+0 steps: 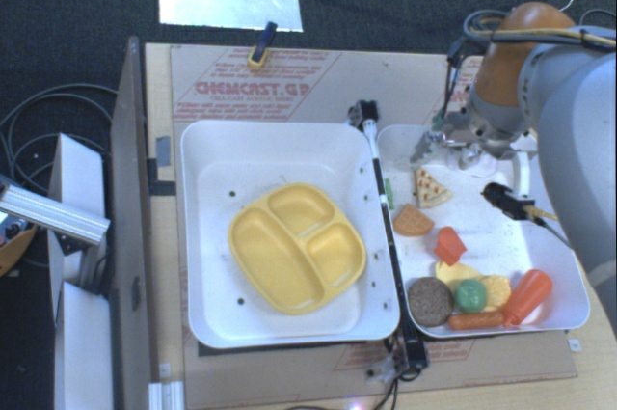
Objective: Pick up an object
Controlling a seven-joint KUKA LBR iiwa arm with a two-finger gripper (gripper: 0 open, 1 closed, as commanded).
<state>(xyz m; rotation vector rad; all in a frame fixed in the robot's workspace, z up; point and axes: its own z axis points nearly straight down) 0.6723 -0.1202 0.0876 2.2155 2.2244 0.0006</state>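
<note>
Jaws: could not tell whether spread or closed, the metal parts blurred together at the tip, and nothing was visible between them. The gripper [436,146] hung at the far corner of the right bin [506,234], close to the divider between the bins, with the arm coming in from the view's right. The toy pizza slice [431,188] lay just beside it on the bin floor, the nearest candidate, apparently untouched. Further toward the camera were an orange half-round slice [414,222], a red block [449,245], a green ball [470,295], a yellow corn piece [496,287], a brown round patty [429,301] and an orange carrot [528,295], all clustered at the near end, some touching. The left bin [289,130] held a yellow divided plate [297,247], flat and well apart from the gripper. The counter [289,75] showed a printed cardboard sheet under both bins. Progress judgement: early, approach stage only. Nothing was lifted and every item rested in a bin. Left to do: settle over one item, likely the pizza slice, close on it, raise it clear.
</note>
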